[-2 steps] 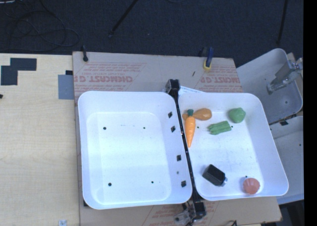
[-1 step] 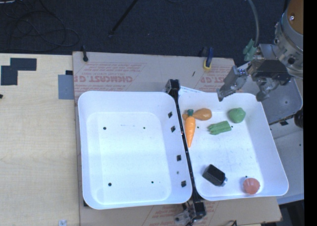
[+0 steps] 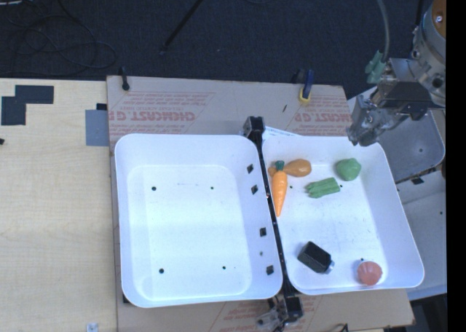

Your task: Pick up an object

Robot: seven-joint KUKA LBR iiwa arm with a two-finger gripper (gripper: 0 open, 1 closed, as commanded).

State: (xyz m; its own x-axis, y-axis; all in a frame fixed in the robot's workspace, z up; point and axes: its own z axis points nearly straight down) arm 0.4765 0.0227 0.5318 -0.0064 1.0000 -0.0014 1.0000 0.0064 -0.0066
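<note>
You can read "CHEMCAST" — printed upside down in red — on the cardboard under both bins. Your gripper hangs over the right bin's far right corner; you cannot tell how its fingers stand, and nothing shows between them. In that bin: carrot at the left wall, orange piece touching it, green ball, green pod, black block, pink ball near corner.

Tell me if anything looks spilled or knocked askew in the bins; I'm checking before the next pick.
Nothing stands out. The carrot, orange piece, two green pieces, black block and red ball all lie inside the right bin. The end effector hangs over its far corner.
</note>
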